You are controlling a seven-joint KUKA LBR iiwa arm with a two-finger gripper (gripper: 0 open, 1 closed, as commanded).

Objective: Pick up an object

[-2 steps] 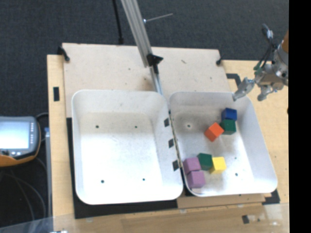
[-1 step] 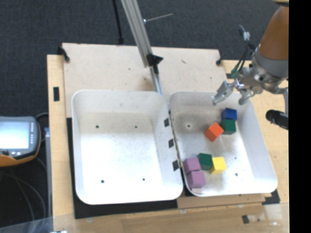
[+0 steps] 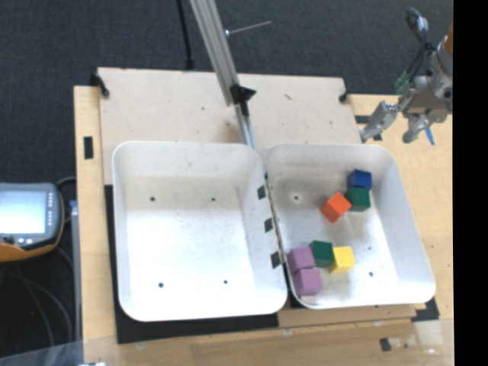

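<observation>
Above the right bin's [image 3: 396, 204] far corner, your gripper [image 3: 393, 128] hangs with fingers spread, holding nothing. So you're at the approach step, I'd say. Blocks sit in that bin; the orange block [image 3: 334, 207] looks easiest, so you'd need to swing over and drop down.

We can read no text, label, brand, number or sign anywhere. The small screen [image 3: 27, 212] at the left edge glows pale, but we make out no characters on it; it is too small and blurred.
</observation>
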